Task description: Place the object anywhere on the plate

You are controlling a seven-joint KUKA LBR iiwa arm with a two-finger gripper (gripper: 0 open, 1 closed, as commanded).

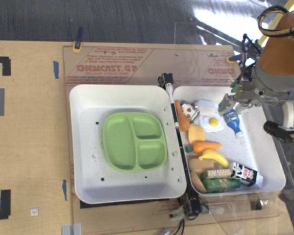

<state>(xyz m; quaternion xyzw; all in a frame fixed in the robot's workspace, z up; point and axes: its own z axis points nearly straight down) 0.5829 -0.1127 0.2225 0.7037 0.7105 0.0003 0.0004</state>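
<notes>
While bins (83,131) number two, one plate (134,141)

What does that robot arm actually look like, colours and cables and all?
The arm enters at upper right: a wide orange band above a grey wrist section. Yellow and black cables loop over its top. Below sits a dark metal gripper with small fittings and wires.

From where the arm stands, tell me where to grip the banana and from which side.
Grip the banana across its thick middle, coming straight down from above. It lies flat on the pile, its curved length running left-right, so fingers should close front-to-back. The carrot lies close behind, so that finger has little room.
</notes>
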